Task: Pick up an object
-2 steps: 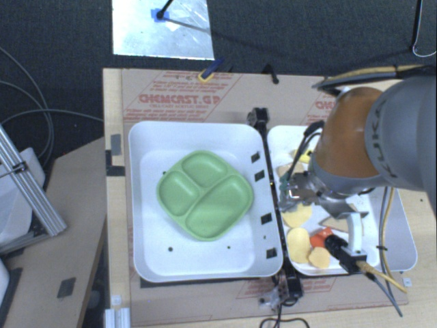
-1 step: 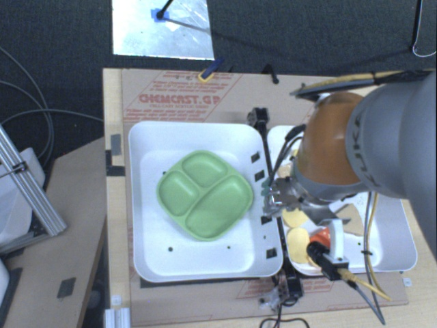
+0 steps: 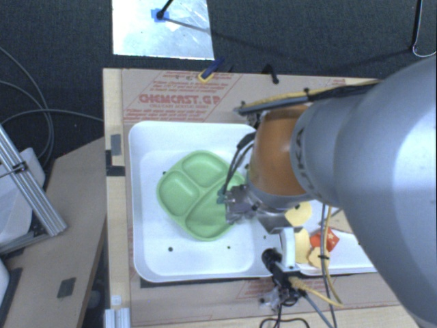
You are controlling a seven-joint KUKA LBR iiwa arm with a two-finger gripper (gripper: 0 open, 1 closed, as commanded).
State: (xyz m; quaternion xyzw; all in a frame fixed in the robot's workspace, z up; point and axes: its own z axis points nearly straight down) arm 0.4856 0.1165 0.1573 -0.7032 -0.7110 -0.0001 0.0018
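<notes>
The gripper (image 3: 232,207) sits at mid-frame over the right edge of the green tray (image 3: 194,193); whether it grips anything cannot be told, since the wrist hides its tip. The tray is one smooth plastic dish with rounded corners and three compartments, lying flat in the left white bin (image 3: 147,176). Above the wrist, the arm (image 3: 369,156) shows matte grey metal and one glossy orange band. In the right bin (image 3: 355,268), at lower right, lie yellow and red pieces (image 3: 315,241), partly hidden. Brown cardboard (image 3: 181,94) beneath reads "CHEMCAST GP".
</notes>
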